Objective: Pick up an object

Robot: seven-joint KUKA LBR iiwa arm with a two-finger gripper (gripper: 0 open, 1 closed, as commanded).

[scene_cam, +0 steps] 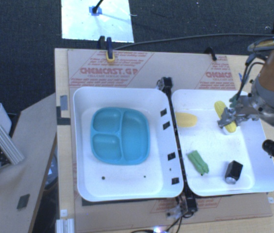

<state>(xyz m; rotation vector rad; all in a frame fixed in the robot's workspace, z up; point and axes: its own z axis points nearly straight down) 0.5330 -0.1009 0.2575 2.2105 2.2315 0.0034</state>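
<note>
**Yellow corn under the gripper in the right bin**

Yellow and ridged, a corn cob (223, 114) lies towards the far right of the right bin (253, 186), with the gripper (227, 118) directly over its near end, probably because it is the chosen pick. Whether the jaws are open or closed on it I cannot tell. A yellow lemon-like piece (186, 120) sits to its left, a green pod (198, 161) and a black can (233, 172) nearer. The left bin (122, 188) holds a blue divided plate (120, 135), well apart.

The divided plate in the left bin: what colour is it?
Light blue plate, in the camera view.
</note>
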